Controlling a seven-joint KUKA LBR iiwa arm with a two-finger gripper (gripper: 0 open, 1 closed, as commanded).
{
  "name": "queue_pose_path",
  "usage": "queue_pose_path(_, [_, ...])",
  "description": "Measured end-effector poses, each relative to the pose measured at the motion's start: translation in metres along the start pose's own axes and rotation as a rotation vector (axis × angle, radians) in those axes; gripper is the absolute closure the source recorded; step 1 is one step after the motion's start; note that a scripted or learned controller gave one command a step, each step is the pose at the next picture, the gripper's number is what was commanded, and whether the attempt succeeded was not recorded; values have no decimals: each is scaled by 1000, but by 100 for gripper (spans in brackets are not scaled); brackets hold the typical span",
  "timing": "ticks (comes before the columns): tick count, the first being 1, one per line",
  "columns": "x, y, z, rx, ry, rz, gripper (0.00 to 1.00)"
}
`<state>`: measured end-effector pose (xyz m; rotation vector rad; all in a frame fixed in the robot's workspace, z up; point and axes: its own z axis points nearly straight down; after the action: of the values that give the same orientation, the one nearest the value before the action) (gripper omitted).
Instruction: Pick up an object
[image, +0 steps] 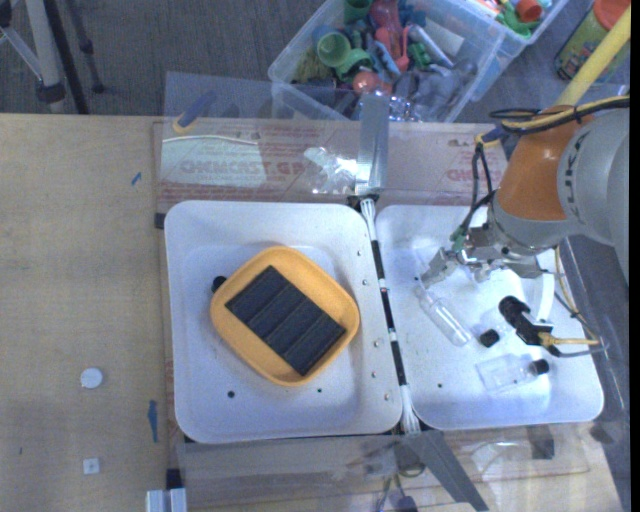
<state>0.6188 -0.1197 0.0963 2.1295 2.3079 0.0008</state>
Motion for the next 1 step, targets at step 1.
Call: queue_pose_path(1, [28, -31, 8, -5, 0, -54, 0])
